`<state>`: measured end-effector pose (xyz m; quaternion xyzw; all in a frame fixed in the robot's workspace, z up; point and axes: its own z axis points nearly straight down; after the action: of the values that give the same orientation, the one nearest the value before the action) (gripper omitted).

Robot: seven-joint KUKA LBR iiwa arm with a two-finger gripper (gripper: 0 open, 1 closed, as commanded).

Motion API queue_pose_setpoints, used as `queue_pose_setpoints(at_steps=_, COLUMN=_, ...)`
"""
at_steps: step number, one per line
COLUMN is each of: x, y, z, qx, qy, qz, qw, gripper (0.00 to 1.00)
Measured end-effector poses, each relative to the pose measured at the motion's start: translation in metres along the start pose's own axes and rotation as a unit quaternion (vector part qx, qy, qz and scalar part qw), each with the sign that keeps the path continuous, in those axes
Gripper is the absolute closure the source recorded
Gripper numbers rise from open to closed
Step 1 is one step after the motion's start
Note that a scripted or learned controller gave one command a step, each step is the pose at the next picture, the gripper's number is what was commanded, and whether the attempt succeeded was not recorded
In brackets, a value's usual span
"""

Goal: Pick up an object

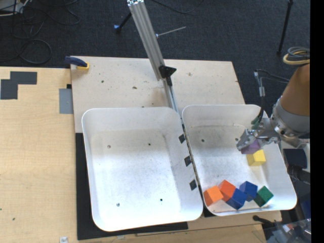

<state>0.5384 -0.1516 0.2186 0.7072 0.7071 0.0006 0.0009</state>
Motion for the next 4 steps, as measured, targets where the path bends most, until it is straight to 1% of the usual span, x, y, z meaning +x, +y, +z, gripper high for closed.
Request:
queue_pose_setpoints(at_steps=1, x=-0.001, y=0.000, z=-0.027, qx=0.001, qy=0.000, qz=-0.001, qw=1.0000, gripper=1.00)
queue_pose_setpoints(at_steps=3, x=0.099, y=0.058, z=-0.013, qx=0.002, qy=0.001, qz=-0.002, qw=1.0000, gripper=1.00)
queue_pose_setpoints(at_steps=4, x=0.152, y=0.082, z=-0.005, qx=0.002, qy=0.001, qz=-0.002, qw=1.0000, gripper=1.00)
